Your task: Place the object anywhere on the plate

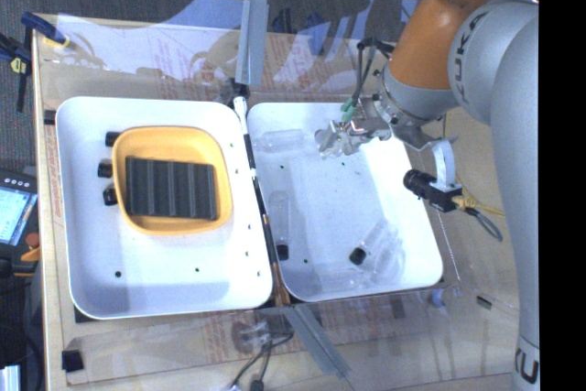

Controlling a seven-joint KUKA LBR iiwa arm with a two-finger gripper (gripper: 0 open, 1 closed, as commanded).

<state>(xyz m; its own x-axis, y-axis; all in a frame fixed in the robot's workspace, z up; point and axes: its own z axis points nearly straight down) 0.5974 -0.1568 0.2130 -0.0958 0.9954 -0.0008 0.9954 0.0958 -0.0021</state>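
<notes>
Camera view shows my pincer [341, 135] over the far edge of the right bin [417, 224], its state beyond what I can tell at this size. The likely object, a clear plastic item [380, 250] with a dark cap, lies near that bin's near right corner, toward the desk's front from my pincer. The yellow plate [137, 142], carrying a dark ribbed insert [172, 188], sits in the left bin [92, 270], well apart across the divide. I judge the reach goes nearward first.
</notes>
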